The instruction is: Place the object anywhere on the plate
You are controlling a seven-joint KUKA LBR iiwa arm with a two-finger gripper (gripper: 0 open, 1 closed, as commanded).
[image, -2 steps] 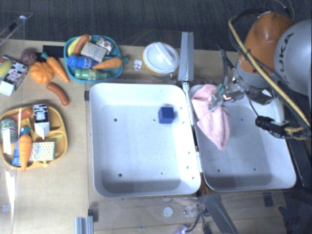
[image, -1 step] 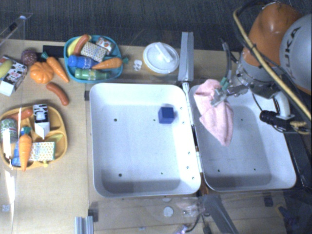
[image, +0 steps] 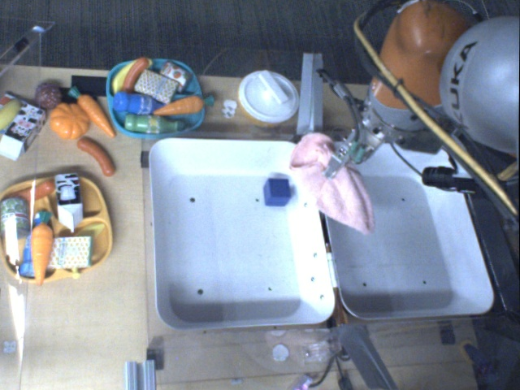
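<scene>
A pink cloth [image: 345, 195] hangs over the wall between the two white bins, its top corner bunched at the left bin's upper right. My gripper [image: 335, 164] reaches in from the right, and its fingers are pinched on the cloth's upper part. A small blue cube [image: 278, 191] lies in the left bin [image: 227, 291], just left of the cloth. A blue plate [image: 119, 121] with toy food sits behind the left bin, and a yellow plate [image: 101, 236] with several toys sits at the far left.
A white round lid or bowl [image: 268, 94] stands behind the bins beside a grey post [image: 307, 96]. Loose toy vegetables [image: 81, 120] lie at the upper left. The right bin [image: 422, 275] lies under the arm.
</scene>
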